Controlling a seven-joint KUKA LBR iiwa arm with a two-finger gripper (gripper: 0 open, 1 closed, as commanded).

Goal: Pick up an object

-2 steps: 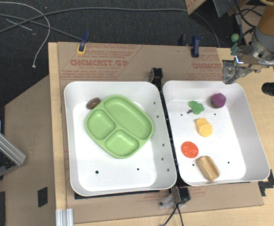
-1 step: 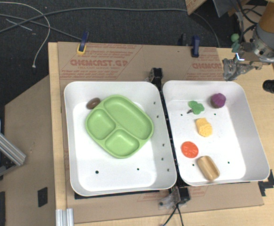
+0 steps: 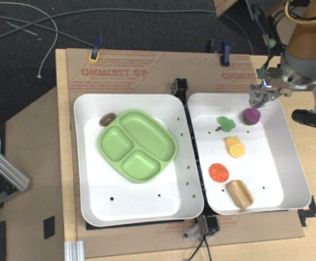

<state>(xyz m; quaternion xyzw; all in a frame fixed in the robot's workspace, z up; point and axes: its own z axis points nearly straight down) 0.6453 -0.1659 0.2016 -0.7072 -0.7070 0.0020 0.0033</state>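
Approach step: gripper [image 3: 257, 99] just above purple object [image 3: 251, 115] in right bin [image 3: 294, 162]. Jaw state: cannot tell. Next: descend, clamp.

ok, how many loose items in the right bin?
5. Purple item at the far end under the gripper, green item beside it, yellow piece mid-bin, orange-red disc, tan cylinder nearest.
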